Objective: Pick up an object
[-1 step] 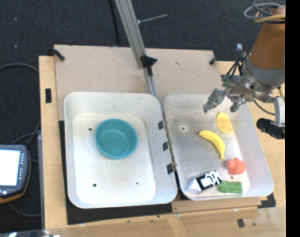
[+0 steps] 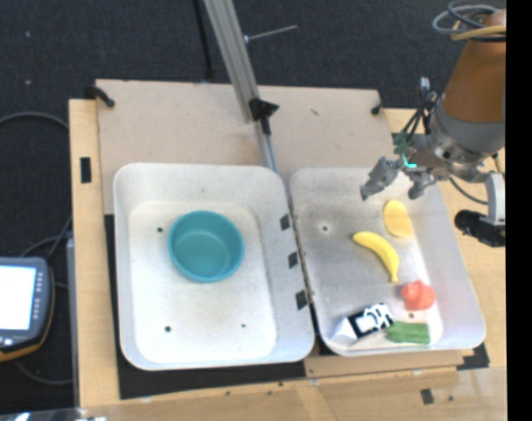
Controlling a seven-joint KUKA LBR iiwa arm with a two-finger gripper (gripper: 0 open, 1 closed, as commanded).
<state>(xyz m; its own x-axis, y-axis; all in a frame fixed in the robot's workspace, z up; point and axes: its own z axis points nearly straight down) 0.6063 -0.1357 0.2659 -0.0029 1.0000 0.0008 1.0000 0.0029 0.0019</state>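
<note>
Camera view: left bin holds teal bowl; right bin holds banana, lemon, tomato; gripper spread wide, empty.

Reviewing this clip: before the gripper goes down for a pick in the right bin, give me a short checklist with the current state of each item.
1. Gripper open: ok, fingers spread.
2. Nothing between the fingers: ok.
3. Gripper over the right bin: ok, near its far right corner.
4. Target close by: ok, the yellow lemon-like piece lies just below the fingers; the banana is next nearest.
5. Target free of neighbours: ok, the piece lies apart from the banana and from the red item.
6. Gripper height above the bin floor: cannot tell.
</note>
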